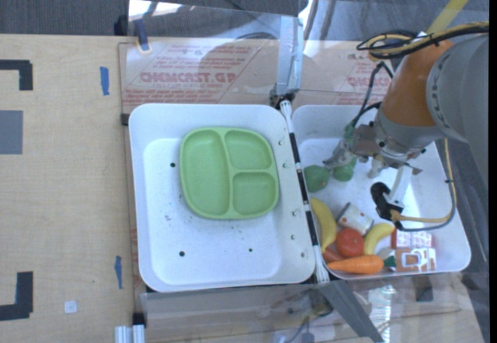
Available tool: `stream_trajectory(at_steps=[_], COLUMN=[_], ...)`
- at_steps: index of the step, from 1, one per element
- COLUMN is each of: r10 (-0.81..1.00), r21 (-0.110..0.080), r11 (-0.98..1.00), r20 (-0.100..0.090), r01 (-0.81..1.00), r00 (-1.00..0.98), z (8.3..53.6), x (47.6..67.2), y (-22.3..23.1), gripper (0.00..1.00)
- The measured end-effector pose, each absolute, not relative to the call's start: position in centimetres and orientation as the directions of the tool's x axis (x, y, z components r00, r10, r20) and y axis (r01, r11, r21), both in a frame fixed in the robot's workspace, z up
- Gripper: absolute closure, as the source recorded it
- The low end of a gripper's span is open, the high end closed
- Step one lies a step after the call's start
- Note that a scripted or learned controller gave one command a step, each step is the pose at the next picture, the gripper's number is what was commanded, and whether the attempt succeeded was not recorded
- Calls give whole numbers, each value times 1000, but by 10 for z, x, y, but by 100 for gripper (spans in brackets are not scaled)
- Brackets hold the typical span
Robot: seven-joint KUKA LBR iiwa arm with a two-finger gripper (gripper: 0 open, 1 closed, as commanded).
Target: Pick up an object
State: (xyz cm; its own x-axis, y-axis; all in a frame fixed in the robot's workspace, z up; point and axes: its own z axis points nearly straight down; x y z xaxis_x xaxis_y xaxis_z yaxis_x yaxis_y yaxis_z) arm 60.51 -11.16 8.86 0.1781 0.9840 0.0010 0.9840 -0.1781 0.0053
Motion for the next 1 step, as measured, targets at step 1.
stream_trajectory(at_steps=[1], r10=[1000], r21=[2], r11=[-4], r20=[0], r01=[1000], r00=[4], z=[185], x=[618], y=[-88], gripper=[0])
